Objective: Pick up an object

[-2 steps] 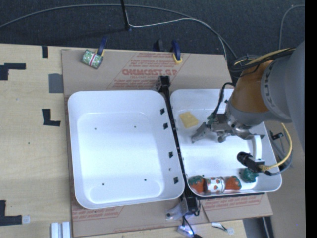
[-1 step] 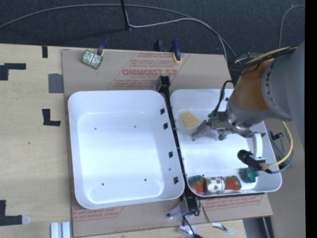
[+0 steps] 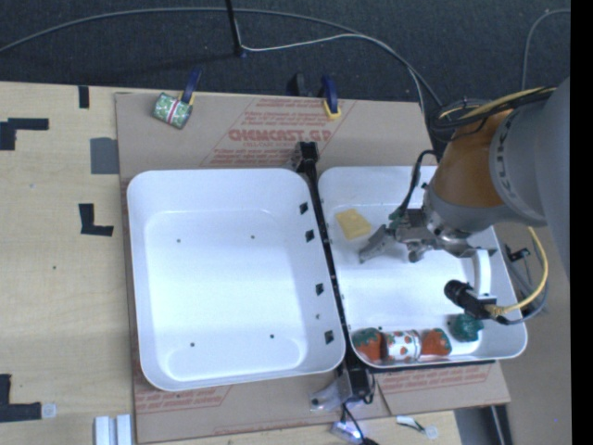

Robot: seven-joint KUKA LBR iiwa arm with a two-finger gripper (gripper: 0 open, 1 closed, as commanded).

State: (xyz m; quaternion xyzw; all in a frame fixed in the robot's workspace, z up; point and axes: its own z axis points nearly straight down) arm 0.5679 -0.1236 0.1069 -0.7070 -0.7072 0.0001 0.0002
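Observation:
In the right bin [image 3: 500, 346], a flat pale yellow piece [image 3: 352, 222] lies near the back left corner. Along the front wall sit a red item with a green top [image 3: 369, 343], a white and red can [image 3: 401, 345], an orange-red item [image 3: 435, 344] and a green item [image 3: 465, 327]. My gripper [image 3: 389, 253] hangs over the middle of this bin, just right of and in front of the yellow piece. Its fingers [image 3: 371, 248] are spread open with nothing between them.
The left bin [image 3: 139, 276] stands beside the right one, with a black divider rail [image 3: 324, 267] between them. A small green and white block [image 3: 172, 109] lies on the cardboard behind the bins. Two clamps [image 3: 329, 95] hold the board's far edge.

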